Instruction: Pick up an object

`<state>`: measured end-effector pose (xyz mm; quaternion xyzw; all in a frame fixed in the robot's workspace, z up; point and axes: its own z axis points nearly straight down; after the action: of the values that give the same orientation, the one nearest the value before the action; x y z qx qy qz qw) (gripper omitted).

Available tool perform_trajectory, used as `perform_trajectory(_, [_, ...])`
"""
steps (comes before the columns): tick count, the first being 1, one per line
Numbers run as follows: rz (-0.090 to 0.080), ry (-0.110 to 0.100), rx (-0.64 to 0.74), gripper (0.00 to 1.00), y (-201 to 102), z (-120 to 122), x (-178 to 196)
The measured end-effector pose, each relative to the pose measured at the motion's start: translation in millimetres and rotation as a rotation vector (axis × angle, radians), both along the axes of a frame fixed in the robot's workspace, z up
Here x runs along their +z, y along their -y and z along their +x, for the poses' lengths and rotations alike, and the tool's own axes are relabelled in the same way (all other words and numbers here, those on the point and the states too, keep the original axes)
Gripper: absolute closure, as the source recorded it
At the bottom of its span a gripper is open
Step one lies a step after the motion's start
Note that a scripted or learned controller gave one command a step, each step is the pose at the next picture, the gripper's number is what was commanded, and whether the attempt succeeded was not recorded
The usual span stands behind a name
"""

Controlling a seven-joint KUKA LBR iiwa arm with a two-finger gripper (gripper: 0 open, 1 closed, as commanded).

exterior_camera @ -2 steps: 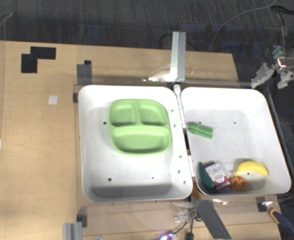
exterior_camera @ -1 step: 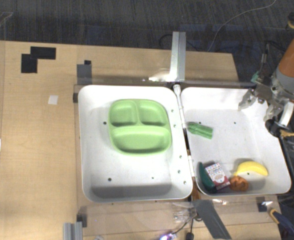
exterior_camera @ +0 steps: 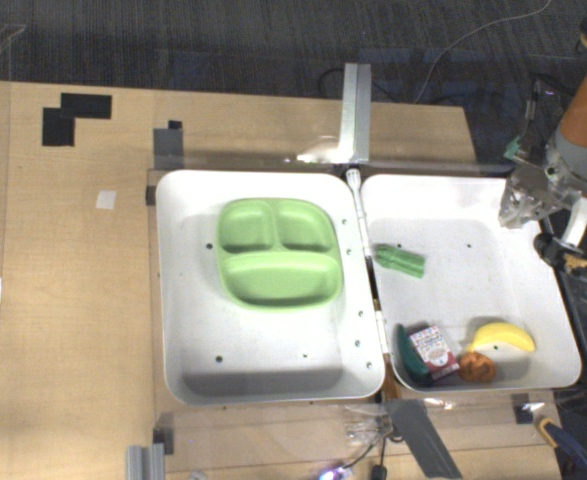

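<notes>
Several objects are seen in the right bin (exterior_camera: 473, 208): a green block (exterior_camera: 400, 261) near the divider, a banana (exterior_camera: 502, 339) at the front. Both lie left of the gripper (exterior_camera: 526, 204), poised over the bin's far right corner; its grip cannot be told.

Evenly lit from above, moderately bright. Glare on the metal divider post (exterior_camera: 357, 118) and white bins (exterior_camera: 273, 383); soft shadows along the inner walls. Slightly soft, grainy throughout; dim carpet at top.
</notes>
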<state>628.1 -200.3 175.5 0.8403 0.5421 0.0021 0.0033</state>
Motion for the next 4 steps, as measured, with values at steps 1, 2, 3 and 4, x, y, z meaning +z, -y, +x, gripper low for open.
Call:
perform_trajectory(1, [0.004,-0.002,-0.051,1.0,-59,-49,77])
perform_trajectory(2, [0.005,-0.005,-0.281,1.0,-34,-117,69])
perform_trajectory(3, [0.007,-0.005,-0.414,1.0,-17,-122,49])
perform_trajectory(4, [0.004,-0.004,-0.438,1.0,-18,-17,65])
